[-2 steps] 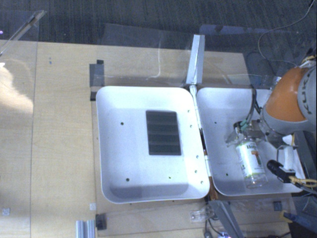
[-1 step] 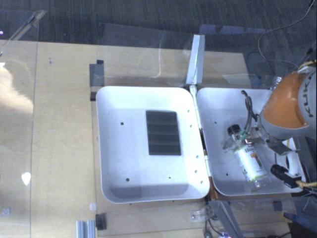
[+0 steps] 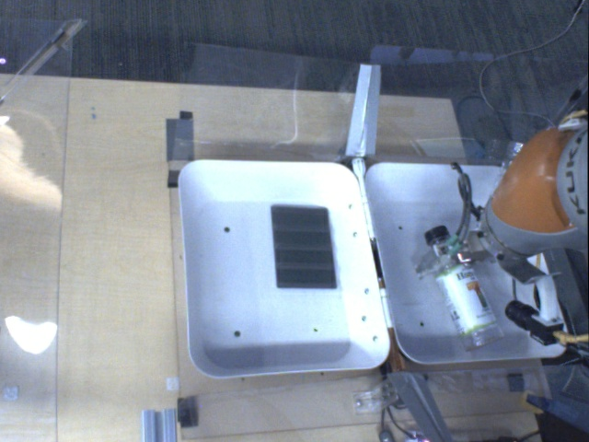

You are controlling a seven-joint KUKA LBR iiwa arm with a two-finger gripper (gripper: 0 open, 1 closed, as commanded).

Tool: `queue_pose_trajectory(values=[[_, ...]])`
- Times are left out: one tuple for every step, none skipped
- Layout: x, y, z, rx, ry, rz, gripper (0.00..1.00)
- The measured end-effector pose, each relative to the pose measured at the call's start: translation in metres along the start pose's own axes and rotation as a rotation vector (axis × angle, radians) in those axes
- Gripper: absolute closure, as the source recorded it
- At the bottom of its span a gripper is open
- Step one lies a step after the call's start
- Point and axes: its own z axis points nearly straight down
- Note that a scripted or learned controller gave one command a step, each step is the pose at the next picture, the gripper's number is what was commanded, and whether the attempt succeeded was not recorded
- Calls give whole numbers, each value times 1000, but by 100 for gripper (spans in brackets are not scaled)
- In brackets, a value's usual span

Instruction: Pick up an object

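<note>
Seen from above, two white bins sat side by side on the tabletop [image 3: 110,247]. The left bin [image 3: 212,274] held one dark ribbed rectangular pad [image 3: 304,246]. The right bin [image 3: 405,247] held one clear bottle [image 3: 467,305] lying on its side, cap toward the far left. The gripper [image 3: 457,247] hung just over the bottle's cap end, reaching from the right; whether it gripped anything could not be told.

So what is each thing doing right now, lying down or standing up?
Dark ridged block: lying flat in the left bin.
Clear bottle: lying on its side in the right bin, dark cap toward the far side.
Gripper: low over the bottle's cap end.
</note>
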Motion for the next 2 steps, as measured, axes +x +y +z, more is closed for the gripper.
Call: queue_pose_trajectory(values=[[34,120,-105,17,6,-32,100],[15,122,-132,15,9,-385,100]])
